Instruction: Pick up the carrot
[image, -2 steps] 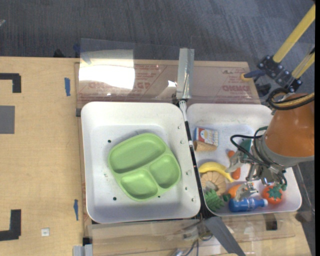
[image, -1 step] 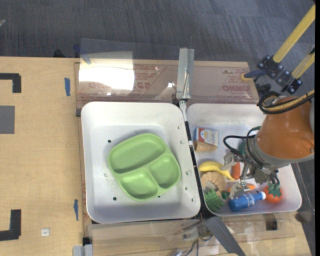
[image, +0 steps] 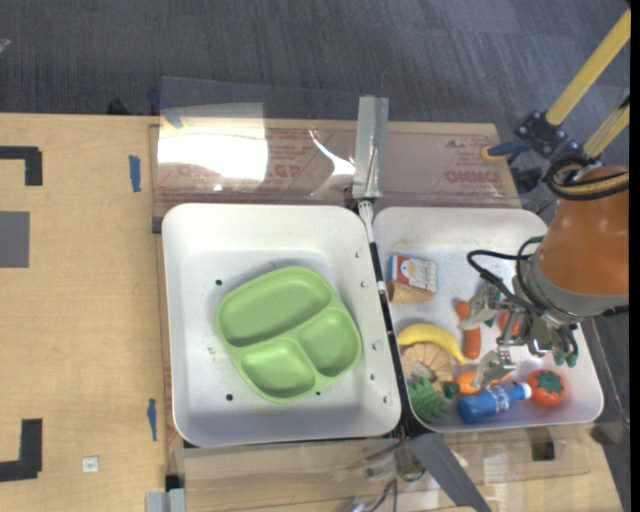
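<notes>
carrot (image: 470, 341): small, orange, lying roughly upright in frame
place: right of frame, in the right bin (image: 440, 228), close beside my fingers, just right of the banana (image: 428, 335)

Glossy plastic green tray (image: 290, 332), white bins (image: 200, 240) — smooth

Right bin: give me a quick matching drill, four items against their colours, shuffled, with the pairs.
Items:
1. banana
2. bottle
3. carrot
4. divided plate

Colours:
A. blue
B. green
C. yellow
D. orange

Pairs: 1-C, 2-A, 3-D, 4-B. The plate lies in the left bin; the rest lie in the right bin.
</notes>
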